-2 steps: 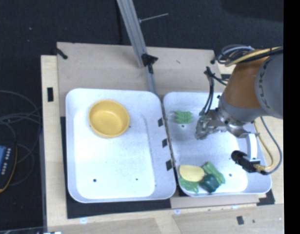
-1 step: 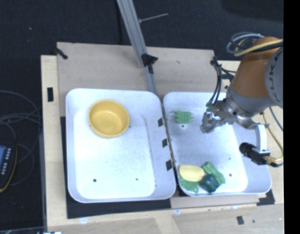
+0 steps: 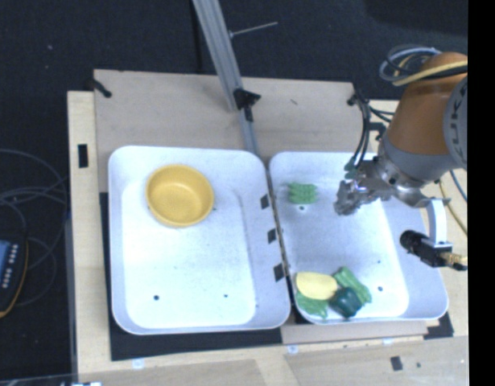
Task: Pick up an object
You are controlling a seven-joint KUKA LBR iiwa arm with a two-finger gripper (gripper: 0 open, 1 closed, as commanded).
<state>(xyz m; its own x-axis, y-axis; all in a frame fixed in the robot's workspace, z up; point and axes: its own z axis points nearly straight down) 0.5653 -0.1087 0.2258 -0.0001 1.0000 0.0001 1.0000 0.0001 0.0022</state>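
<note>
1. My gripper (image 3: 348,199) hangs over the right bin (image 3: 392,240), in its upper half; I cannot tell from this slanted view how it is set, and nothing shows in its grasp.
2. The nearest object, a small green piece (image 3: 302,191), lies just to the camera's left of my gripper, near the wall between the bins, its long axis running roughly left to right.
3. A yellow piece (image 3: 315,284) and green pieces (image 3: 349,294) crowd the bin's near corner, well apart from me.
4. A yellow bowl (image 3: 180,195) sits in the left bin (image 3: 191,296), farthest off.
5. My arm (image 3: 424,135) reaches in from the camera's right, wrist bent downward over the bin; a short sideways shift looks like the likeliest next move.
</note>
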